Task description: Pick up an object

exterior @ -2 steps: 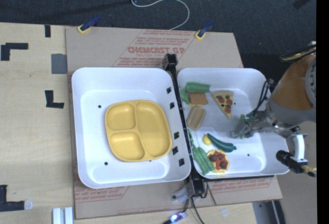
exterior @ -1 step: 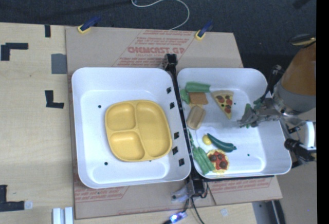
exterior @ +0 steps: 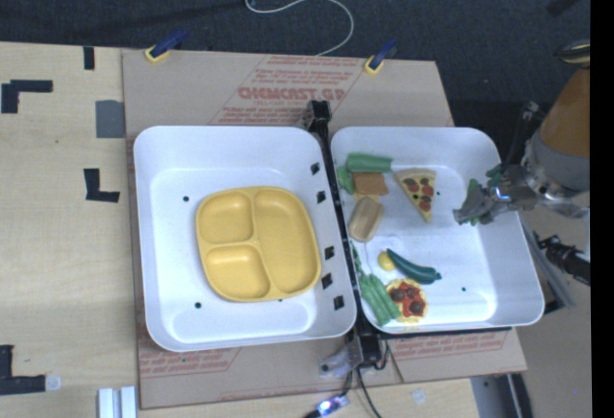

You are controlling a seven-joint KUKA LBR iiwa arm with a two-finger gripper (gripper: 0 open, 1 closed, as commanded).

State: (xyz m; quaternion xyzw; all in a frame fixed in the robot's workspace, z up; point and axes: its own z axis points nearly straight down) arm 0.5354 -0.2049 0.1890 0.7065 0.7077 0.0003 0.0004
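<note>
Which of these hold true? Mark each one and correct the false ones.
1. The yellow plate lies in the left bin. True.
2. The pizza slice sits on the yellow plate. False: it lies in the right bin.
3. The gripper is over the right bin's right side. True.
4. The gripper is over the left bin. False: it is by the right bin's right wall.
</note>
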